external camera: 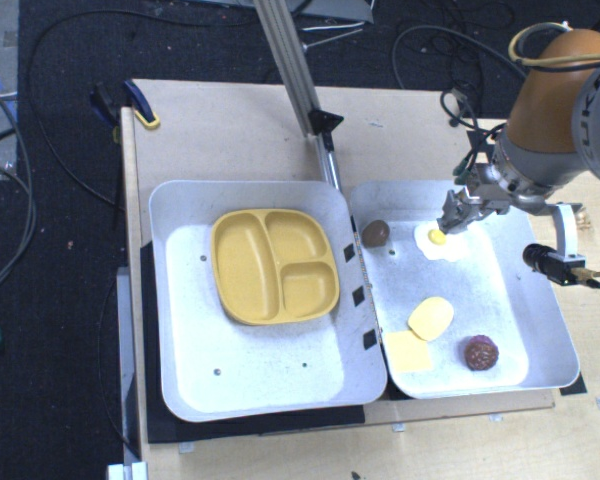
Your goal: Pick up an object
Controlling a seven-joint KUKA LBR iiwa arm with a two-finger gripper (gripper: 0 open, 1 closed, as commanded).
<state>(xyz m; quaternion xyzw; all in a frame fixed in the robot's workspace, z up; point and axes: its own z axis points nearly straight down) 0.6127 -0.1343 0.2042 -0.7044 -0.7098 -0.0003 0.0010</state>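
Resting on the light wooden bench (240, 103): two shallow white bins side by side. Sitting in the left white bin (180, 368), a mustard-yellow plastic plate with three compartments (276, 266), lying flat near the bin's middle. Lying in the right white bin (540, 338), from left to right: a small brown ball (376, 233) near the bin's upper left corner; a flat pale-yellow square slice (409, 352) at the lower left, touching a rounded yellow oval piece (431, 319) just above it; a white fried-egg toy with a yellow yolk (438, 240) in the upper middle; a dark red bumpy ball (481, 353) toward the lower right, well apart from the egg. Hanging right over the egg's yolk, the grey end effector (454, 219) of the orange-banded arm, reaching in from the right; cannot tell whether closed or parted, nor whether touching the egg.
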